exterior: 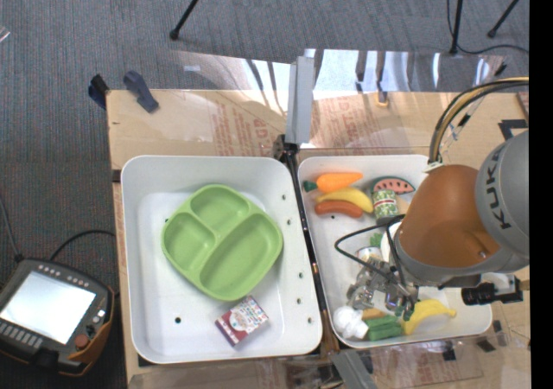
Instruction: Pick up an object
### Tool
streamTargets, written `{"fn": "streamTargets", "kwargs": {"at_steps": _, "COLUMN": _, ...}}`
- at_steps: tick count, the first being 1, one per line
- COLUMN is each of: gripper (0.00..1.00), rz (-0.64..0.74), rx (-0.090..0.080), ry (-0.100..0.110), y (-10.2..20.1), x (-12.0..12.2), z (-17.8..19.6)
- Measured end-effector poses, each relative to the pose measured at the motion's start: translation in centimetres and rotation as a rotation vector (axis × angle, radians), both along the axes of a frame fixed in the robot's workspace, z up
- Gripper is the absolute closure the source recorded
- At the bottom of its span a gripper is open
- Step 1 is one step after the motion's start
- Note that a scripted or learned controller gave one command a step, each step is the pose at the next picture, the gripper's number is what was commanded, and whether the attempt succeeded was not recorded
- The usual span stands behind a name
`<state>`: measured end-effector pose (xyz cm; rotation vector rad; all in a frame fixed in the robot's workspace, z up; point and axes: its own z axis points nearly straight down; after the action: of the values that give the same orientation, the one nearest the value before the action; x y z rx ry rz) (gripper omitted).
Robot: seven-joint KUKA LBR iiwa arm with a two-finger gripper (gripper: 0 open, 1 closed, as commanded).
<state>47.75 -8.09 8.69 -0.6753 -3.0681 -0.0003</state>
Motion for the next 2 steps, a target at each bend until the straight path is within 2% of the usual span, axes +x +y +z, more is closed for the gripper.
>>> {"fn": "streamTargets", "kwargs": {"at_steps": 1, "gripper": 1.0, "rz": -0.295, "rx": 0.0, "ry": 0.0, "y": -4.13, "x": 7.92, "z": 0.03}}
{"fn": "streamTargets", "kwargs": {"at_steps": 2, "gripper": 0.0, "rz": -0.294, "rx": 0.0, "ry": 0.001, "y": -4.08, "x": 7.9, "z": 0.0}}
